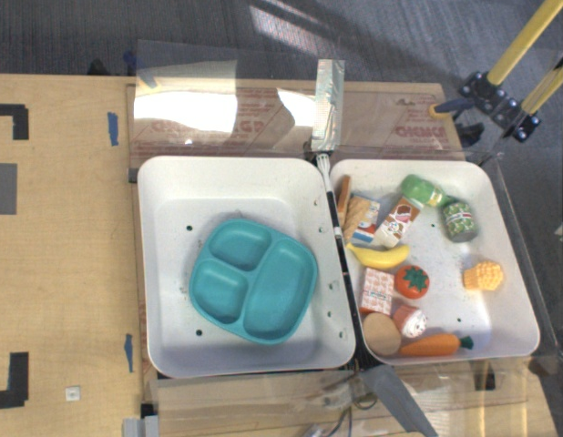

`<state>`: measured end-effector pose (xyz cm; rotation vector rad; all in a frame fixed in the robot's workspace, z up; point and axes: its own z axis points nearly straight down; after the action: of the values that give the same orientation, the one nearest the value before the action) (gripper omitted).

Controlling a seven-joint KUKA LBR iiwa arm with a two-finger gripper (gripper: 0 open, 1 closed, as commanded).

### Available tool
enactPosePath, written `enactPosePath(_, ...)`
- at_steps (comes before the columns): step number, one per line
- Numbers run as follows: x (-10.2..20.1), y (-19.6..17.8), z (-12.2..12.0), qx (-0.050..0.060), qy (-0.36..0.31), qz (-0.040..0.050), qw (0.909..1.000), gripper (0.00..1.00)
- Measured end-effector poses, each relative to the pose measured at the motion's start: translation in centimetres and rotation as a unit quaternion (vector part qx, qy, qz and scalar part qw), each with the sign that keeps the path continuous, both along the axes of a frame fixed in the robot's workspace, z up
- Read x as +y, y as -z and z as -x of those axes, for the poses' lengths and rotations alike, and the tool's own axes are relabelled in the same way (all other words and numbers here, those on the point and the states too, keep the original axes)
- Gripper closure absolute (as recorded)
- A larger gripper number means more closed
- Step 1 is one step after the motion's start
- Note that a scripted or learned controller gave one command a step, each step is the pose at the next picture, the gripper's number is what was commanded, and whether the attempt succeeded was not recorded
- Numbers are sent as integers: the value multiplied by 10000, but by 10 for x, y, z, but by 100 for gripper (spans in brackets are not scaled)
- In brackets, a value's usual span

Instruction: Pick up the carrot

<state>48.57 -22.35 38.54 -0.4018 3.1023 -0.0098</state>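
The carrot [431, 344] is orange with a small green top. It lies flat along the near edge of the right bin [514, 280], its green end pointing right. A tan round item [383, 333] touches its left end, and a small red and white item [411, 320] sits just behind it.
The right bin also holds a tomato [412, 282], a banana [380, 255], a corn piece [483, 275], a green bottle [420, 190], a green can [458, 220] and several small cartons. The left bin [163, 244] holds a teal divided tray [253, 280]. Yellow stand legs [527, 35] rise at the far right.
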Motion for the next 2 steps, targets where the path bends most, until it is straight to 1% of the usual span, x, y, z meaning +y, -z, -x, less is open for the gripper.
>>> enactPosePath(1,1,64,-49,62,-1669,-22,9860,100)
enactPosePath(2,1,111,-22,57,-3398,-3,9405,100)
